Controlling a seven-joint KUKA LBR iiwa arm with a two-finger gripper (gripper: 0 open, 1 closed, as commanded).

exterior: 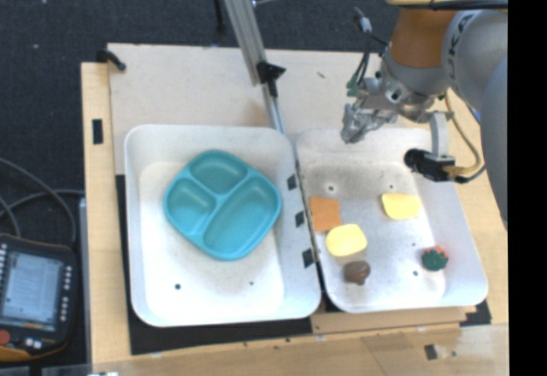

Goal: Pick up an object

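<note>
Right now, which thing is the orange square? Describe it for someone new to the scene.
Find the right bin. Along its left wall, past the yellow block, lies the orange square. It is flat and the one orange piece there.

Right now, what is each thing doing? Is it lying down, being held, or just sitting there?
Gripper: up over the far edge of the right bin, holding nothing.
Blue tray: lying flat in the left bin.
Orange square: lying flat, untouched.
Two yellow pieces: lying apart in the right bin.
Brown lump: sitting just beyond the nearer yellow piece.
Green-and-red thing: sitting alone.
</note>
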